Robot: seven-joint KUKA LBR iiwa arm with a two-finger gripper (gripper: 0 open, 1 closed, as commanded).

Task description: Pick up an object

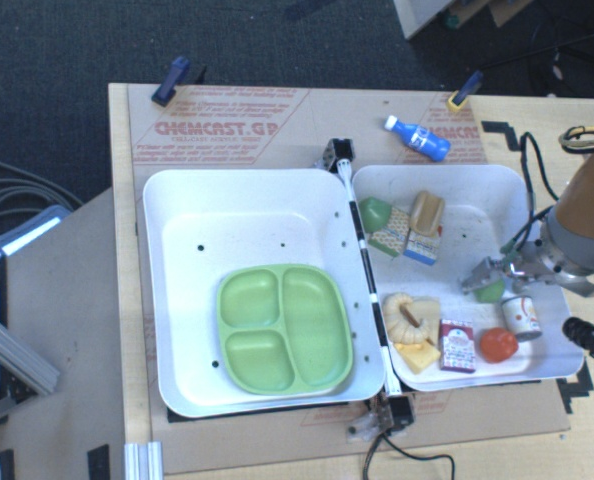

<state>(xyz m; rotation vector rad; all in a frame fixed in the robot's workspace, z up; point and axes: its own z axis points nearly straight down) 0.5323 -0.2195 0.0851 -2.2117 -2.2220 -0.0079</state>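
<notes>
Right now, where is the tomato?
The tomato lies in the right bin, near its front edge, between the small red box and the little can.

The arm [585, 218] runs off the picture's right edge, the pincer [489, 276] in the right bin [477, 183] is too small to read, partly covering a green object [491, 291], and the bench's [227, 118] lettering is blurred.
</notes>
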